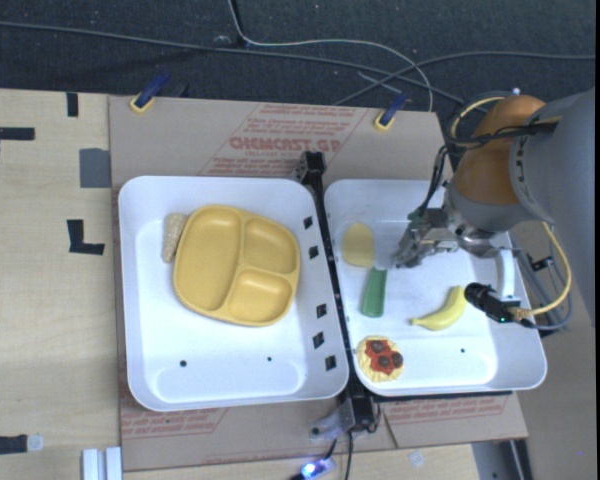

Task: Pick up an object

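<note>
In the right bin (pixel 500 368) lie a pale yellow round piece (pixel 358 244), a green stick-shaped object (pixel 374 292), a yellow banana (pixel 441 312) and a small pizza-like toy (pixel 380 359) with red spots. My gripper (pixel 412 249) hangs low over the right bin, just right of the pale yellow piece and above the green object's upper end. Nothing shows between its fingers. The arm with its orange band (pixel 490 158) comes in from the right.
The left bin (pixel 145 298) holds a yellow divided plate (pixel 236 265) with a tan sponge-like piece (pixel 172 236) tucked under its left edge. Cables run across the dark floor behind the bench. A black divider strip (pixel 323 268) separates the bins.
</note>
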### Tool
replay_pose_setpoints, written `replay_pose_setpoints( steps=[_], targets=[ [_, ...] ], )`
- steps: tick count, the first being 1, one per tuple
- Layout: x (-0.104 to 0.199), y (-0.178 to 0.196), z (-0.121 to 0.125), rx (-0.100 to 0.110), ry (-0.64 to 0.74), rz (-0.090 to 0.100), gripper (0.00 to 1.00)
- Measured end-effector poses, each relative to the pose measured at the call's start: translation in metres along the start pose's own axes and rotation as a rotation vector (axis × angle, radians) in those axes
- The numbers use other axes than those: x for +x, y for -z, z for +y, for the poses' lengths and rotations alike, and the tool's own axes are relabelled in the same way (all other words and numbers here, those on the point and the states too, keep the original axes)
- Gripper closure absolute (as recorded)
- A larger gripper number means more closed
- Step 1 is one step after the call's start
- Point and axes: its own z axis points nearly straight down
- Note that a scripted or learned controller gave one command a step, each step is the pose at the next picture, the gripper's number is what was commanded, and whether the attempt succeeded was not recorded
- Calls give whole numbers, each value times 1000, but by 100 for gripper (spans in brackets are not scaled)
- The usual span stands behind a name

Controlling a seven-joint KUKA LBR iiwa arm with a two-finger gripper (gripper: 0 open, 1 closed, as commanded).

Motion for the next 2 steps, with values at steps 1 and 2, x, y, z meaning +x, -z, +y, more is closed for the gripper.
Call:
replay_pose_setpoints(
  steps=[1, 2],
  targets=[
    [4, 44, 7, 0, 0, 3, 100],
    [-1, 94, -1, 0, -2, 3, 100]
  ],
)
